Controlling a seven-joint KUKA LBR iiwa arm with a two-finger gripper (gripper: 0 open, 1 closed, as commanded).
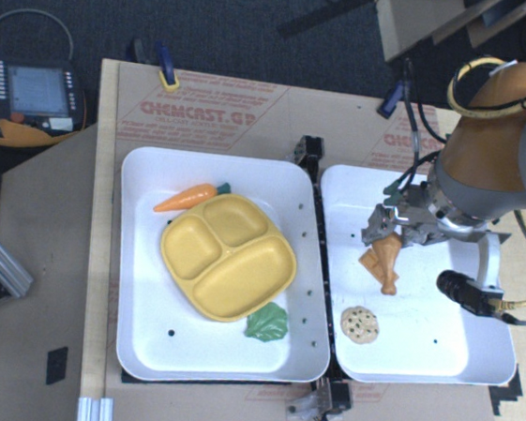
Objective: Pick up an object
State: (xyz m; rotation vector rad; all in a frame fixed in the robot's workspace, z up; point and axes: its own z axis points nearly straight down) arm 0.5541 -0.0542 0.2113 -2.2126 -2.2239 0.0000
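Observation:
My gripper [392, 233] is low over the back left part of the right bin [472, 365]. Directly under it, touching its tip in this view, is a brown drumstick-shaped food piece [381, 264] that points down toward the bin's front. I cannot tell whether the piece rests on the bin floor or is lifted. A round chocolate-chip cookie [359, 324] lies a little in front of it.
The left bin [137, 238] holds a yellow divided plate [227, 257], an orange carrot [185, 197] at its back left and a green leaf [268, 323] at its front right. A black cable plug [461, 291] hangs off the arm over the right bin.

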